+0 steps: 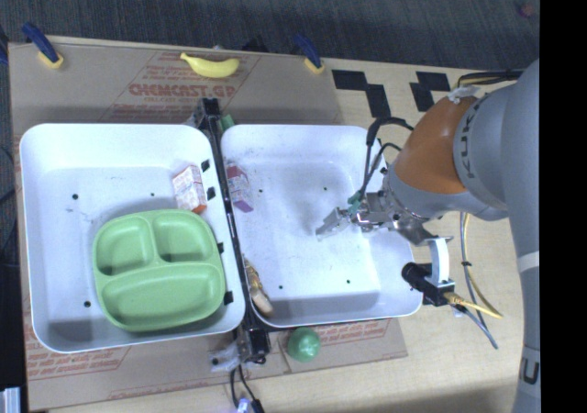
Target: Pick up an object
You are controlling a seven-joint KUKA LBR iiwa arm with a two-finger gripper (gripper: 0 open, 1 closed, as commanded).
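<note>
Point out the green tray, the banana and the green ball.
green tray [160, 266]: camera view, on its large lower compartment.
banana [211, 63]: camera view, on the middle of its curve.
green ball [304, 343]: camera view, on its centre.

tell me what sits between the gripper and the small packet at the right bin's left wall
Nothing: in the camera view, the right bin floor is bare white between the gripper and the packet.

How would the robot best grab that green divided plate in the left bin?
Probably by the rim. The green divided plate lies flat in the left bin, too wide for the gripper to span, so coming straight down to pinch its raised right edge, one finger inside a compartment, looks best.
</note>
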